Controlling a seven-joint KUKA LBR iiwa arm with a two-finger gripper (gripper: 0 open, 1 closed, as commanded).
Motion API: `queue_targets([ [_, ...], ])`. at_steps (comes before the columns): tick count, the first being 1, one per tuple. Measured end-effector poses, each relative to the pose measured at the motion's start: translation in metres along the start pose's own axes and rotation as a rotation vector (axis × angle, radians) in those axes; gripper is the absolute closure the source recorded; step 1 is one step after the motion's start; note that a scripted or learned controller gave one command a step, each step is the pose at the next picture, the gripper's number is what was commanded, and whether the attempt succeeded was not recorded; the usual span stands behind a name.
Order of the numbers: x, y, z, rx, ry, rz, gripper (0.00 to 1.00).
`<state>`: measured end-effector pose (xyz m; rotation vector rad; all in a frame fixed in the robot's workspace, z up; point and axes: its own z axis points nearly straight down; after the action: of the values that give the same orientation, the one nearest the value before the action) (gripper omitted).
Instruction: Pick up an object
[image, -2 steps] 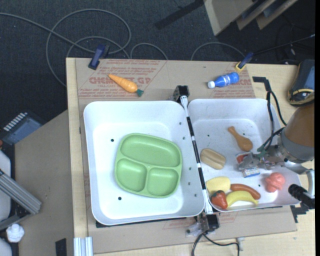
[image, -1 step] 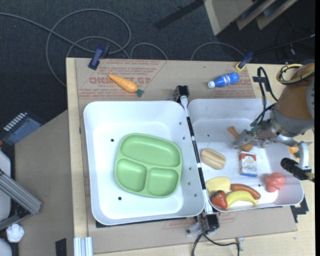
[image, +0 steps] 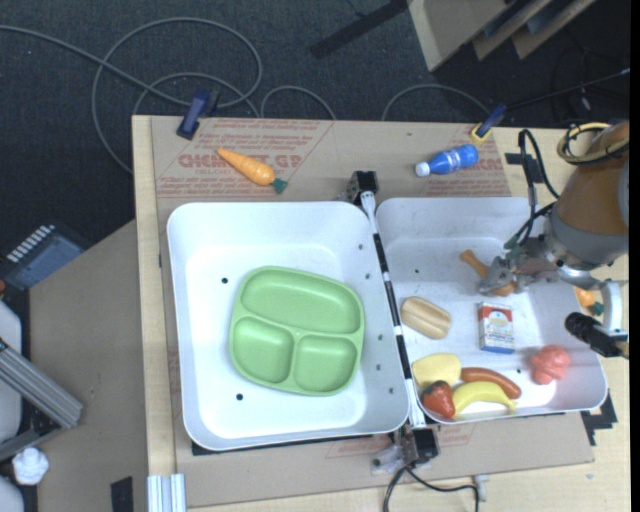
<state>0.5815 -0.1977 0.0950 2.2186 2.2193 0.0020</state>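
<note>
My gripper (image: 503, 274) hangs low over the back of the right bin (image: 440, 225), at the end of the grey arm with its orange band (image: 594, 200). A small brown object (image: 471, 260) lies right beside it on the left, and I cannot tell whether they touch. In front of the gripper lies a red and white carton (image: 496, 327). A tan bread roll (image: 427, 318) sits at the bin's left side. Along the front lie a yellow fruit (image: 436, 368), a red pepper (image: 439, 400), a sausage (image: 490, 380), a banana (image: 483, 401) and a pink ball (image: 548, 364).
A green divided plate (image: 296, 329) rests in the left bin (image: 200, 260). A toy carrot (image: 250, 167) and a blue bottle (image: 447, 161) lie on the bench behind the bins. Cables run past the arm at the right.
</note>
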Motion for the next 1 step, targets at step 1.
queue_targets([
  [1,0.0606,0.0776,0.0107,0.004,0.003,-0.002,1.00],
])
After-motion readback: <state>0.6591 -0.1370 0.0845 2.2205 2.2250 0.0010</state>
